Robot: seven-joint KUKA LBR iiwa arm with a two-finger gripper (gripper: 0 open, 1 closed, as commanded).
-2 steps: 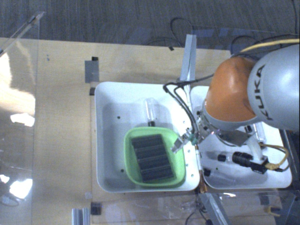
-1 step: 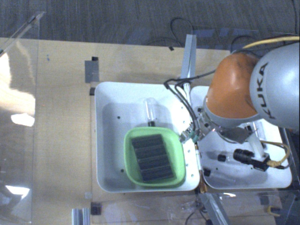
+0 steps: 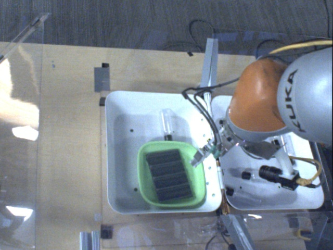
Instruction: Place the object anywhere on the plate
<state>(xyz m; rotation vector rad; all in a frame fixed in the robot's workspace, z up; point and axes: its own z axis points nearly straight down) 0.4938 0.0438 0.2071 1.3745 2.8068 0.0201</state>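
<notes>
While the grey arm [image 3: 307,92] reaches in from the right across the right bin [image 3: 270,204], its hand [image 3: 202,157] is seen low over the left bin [image 3: 112,155], just at the right rim of the green plate [image 3: 143,165]. Whether the hand is clenched or released cannot be told, as its tip is small and blurred.

The plate is set in the lower middle of the left bin, close to the bin's near wall, and is turned slightly against the bin's sides. A dark ridged block [image 3: 167,175] is found lying flat on the plate. Much of the plate's middle is covered by it, and its long side runs from upper left to lower right. The block is seen near the hand but apart from it.

A clear bulb-shaped thing [image 3: 166,121] is laid on the bin floor just beyond the plate's far rim, one end pointed toward the plate. The orange band [image 3: 257,103] is held above the right bin, near the wall between the two bins. Both bins are carried by a pale wooden table [image 3: 62,139].
</notes>
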